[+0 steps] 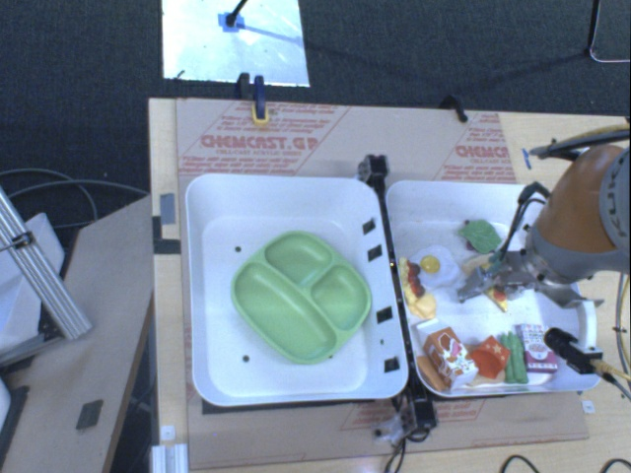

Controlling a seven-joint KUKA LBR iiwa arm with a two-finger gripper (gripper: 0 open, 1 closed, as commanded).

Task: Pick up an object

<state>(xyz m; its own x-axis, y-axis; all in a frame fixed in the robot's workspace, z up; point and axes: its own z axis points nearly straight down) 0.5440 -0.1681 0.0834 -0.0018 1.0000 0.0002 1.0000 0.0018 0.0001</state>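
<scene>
The grey two-finger gripper point(485, 284) is low in the middle of the right white bin point(444, 197), among small toy food pieces, presumably to grab one. Whether it has hold of anything cannot be told. The green three-compartment plastic plate point(301, 297) lies centred in the left white bin point(217, 215).

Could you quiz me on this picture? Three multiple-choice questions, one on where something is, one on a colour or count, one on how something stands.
1. Where does the divided plate lie?
A. left bin
B. right bin
C. on the floor

2. What colour is that plate?
A. red
B. green
C. blue

3. Where is the gripper now?
A. over the left bin
B. outside both bins
C. low in the right bin, among the toy food

Answers: 1 A, it sits inside the left bin. 2 B, pale green. 3 C, the arm reaches down into the right bin.
</scene>
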